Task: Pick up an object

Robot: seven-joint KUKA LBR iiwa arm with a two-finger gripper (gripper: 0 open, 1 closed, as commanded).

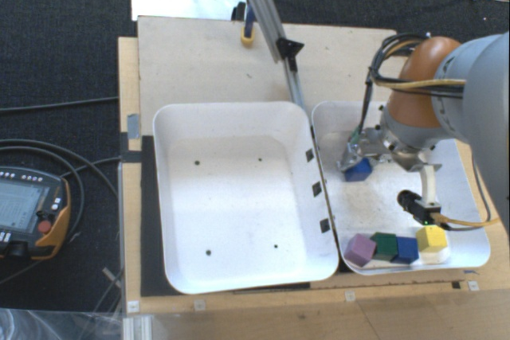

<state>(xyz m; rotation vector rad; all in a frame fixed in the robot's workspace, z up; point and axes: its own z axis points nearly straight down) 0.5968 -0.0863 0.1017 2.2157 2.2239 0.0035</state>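
Camera view: gripper (356, 158) is sitting at the blue block (358, 170) in the right bin (478, 251); grasp unclear, I cannot tell. It should be closing squarely, then lifting straight.

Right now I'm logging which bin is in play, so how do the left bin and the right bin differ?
The left bin looks wider, while the right bin looks narrower. The right bin holds a purple block, green block, yellow block and two blue blocks; the left bin's floor shows just dark dots. The gripper works over the right bin. Both are shallow and white.
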